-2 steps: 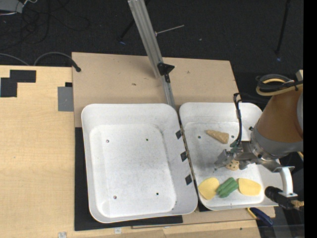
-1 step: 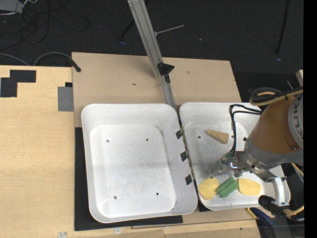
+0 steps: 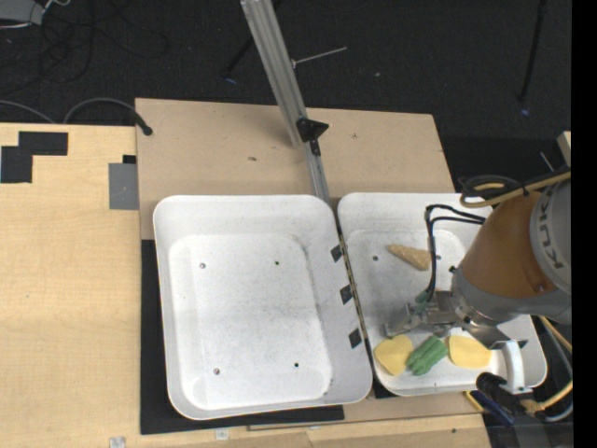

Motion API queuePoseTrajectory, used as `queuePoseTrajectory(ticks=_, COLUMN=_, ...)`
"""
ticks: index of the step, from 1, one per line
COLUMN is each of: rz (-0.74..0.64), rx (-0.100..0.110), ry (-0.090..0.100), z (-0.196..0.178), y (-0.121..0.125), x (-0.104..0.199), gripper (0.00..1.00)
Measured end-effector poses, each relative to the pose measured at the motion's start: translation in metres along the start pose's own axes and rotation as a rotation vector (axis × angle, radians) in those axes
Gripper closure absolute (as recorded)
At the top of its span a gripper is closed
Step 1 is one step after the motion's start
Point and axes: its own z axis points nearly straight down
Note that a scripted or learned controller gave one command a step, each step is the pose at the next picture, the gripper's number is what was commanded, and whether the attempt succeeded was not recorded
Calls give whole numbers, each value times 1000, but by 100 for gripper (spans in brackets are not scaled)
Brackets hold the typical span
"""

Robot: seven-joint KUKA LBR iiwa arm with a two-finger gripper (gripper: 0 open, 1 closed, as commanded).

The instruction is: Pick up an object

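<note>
My gripper [image 3: 403, 326] reaches into the right bin [image 3: 373, 222] from the right, low over its front part, its grey metal fingers pointing left. Just in front of it lie three small things side by side: a pale yellow piece [image 3: 394, 354], a green piece [image 3: 427, 356] and a second yellow piece [image 3: 466, 351]. The fingers sit just above the yellow and green pieces, and nothing shows between them. A tan, bread-like piece [image 3: 409, 255] lies farther back in the same bin. The orange wrist band [image 3: 508, 250] covers the bin's right side.
The left bin [image 3: 187, 215] stands beside the right one, divided from it by a ridge with black clips [image 3: 346, 292]. A slanted metal rail [image 3: 280, 73] rises behind the bins. Black cables [image 3: 448, 215] loop over the arm.
</note>
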Motion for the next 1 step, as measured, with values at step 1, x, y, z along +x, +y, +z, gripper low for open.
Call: queuePoseTrajectory(ticks=1, rz=5, rx=1, ry=0, z=-10, y=0, x=-1, gripper=100)
